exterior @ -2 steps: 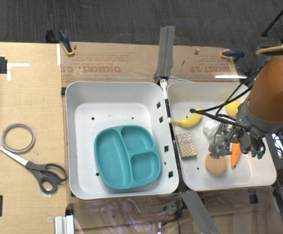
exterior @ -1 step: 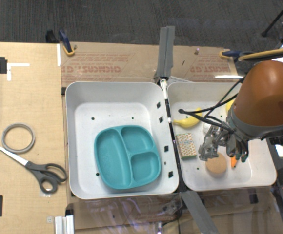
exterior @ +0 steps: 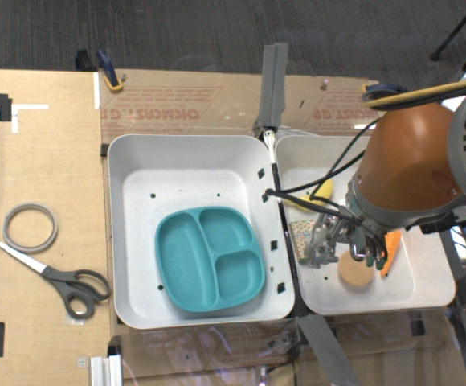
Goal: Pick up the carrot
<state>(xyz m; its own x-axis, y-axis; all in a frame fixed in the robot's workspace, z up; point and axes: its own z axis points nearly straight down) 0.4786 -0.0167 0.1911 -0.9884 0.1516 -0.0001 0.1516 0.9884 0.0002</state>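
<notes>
Reaching in from the right, my arm (exterior: 414,163) hangs over the right bin (exterior: 426,292), its orange band bulking large above the wrist and hiding much of that bin's upper half. Dark cables run from it toward the divider between the two bins.

Beneath it lies the bench (exterior: 40,175), brown and flat, with a strip of printed cardboard (exterior: 185,107) along the far edge behind the bins. The left bin (exterior: 136,175) holds a teal tray (exterior: 209,257) with three compartments, set at a tilt toward the bin's near side.

My gripper (exterior: 353,244) sits low in the right bin, just below the wrist, a tangle of grey metal; I cannot tell whether it is released or clenched, and I see nothing clearly held in it. The carrot (exterior: 390,252) lies just to its right, a slim orange piece standing nearly upright in the picture, close against the gripper's side. A round tan object (exterior: 355,272) rests just below the gripper, near the carrot's lower end. A bit of yellow (exterior: 323,190) peeks out at the wrist's left.

Out on the bench to the left, well apart from the bins, lie grey-handled scissors (exterior: 56,278) and, above them, a roll of tape (exterior: 30,226).
</notes>
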